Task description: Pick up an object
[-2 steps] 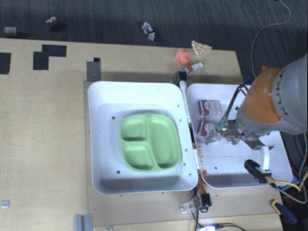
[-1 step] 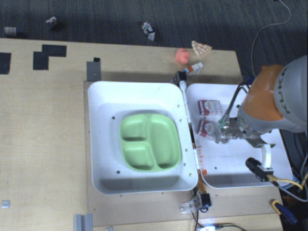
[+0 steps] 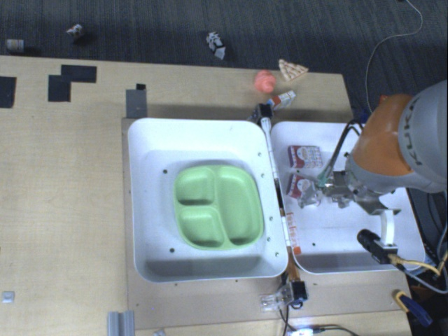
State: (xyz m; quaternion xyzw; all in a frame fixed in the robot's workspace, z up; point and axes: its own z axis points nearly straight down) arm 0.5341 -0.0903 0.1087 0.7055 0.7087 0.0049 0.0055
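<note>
Trouble could come from crowding: the claw (image 3: 313, 194) sits low in the right bin (image 3: 350, 257), touching the lower carton (image 3: 299, 185), just below the upper carton (image 3: 305, 157). I cannot tell how open it is or whether it holds anything; a glancing close might shove the carton aside.

Dark carpet (image 3: 175, 12) beyond wooden bench (image 3: 63, 208)

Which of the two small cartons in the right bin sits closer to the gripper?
The lower carton, nearer the camera; the gripper sits right beside it. The upper carton lies farther toward the bin's back wall.
</note>
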